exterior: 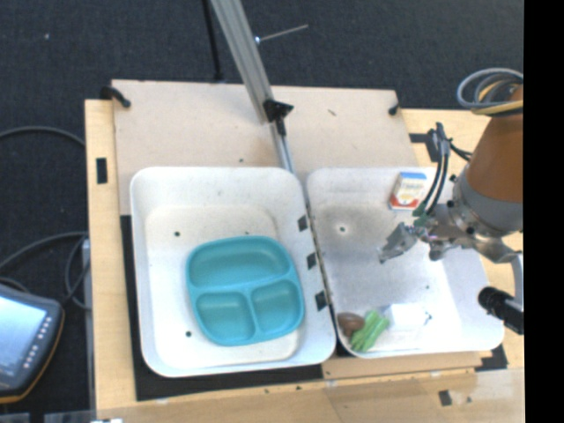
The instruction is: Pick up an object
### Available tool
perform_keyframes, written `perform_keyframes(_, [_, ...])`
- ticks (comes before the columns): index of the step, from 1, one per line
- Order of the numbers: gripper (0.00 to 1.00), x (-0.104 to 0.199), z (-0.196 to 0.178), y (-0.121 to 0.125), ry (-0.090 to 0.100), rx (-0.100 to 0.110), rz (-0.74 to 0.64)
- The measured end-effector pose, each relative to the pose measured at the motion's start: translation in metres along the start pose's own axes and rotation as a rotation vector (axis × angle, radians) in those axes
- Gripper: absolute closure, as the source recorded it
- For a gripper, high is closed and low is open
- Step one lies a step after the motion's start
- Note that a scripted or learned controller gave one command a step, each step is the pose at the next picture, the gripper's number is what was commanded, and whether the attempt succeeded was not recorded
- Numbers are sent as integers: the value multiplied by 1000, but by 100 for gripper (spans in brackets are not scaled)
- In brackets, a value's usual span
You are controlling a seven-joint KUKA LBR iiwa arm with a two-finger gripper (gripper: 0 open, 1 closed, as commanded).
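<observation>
The right bin (pixel 352 203) holds several small things. A white, red and blue box (pixel 410 189) lies near its far right corner. At the front edge a green piece (pixel 373 330) rests beside a brown lump (pixel 351 322), with a flat white item (pixel 411 315) to their right. My gripper (pixel 414 247) hangs over the middle right of this bin, between the box and the front items. Its two grey fingers stand apart and open, with nothing between them.
The left bin (pixel 159 201) holds a teal compartment tray (pixel 244 289). A slanted metal post (pixel 247 51) rises behind the bins, meeting the bench near their shared wall. Cables (pixel 438 161) run along the arm at the right.
</observation>
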State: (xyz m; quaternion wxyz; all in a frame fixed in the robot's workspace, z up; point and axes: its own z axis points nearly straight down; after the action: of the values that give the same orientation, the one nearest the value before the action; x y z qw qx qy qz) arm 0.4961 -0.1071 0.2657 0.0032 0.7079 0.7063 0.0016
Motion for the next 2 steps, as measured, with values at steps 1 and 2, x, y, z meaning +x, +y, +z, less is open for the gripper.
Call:
perform_keyframes(1, [0,45,68,-7,4,11,-7])
perform_keyframes(2, [100,42,54,-4,2,1,-2])
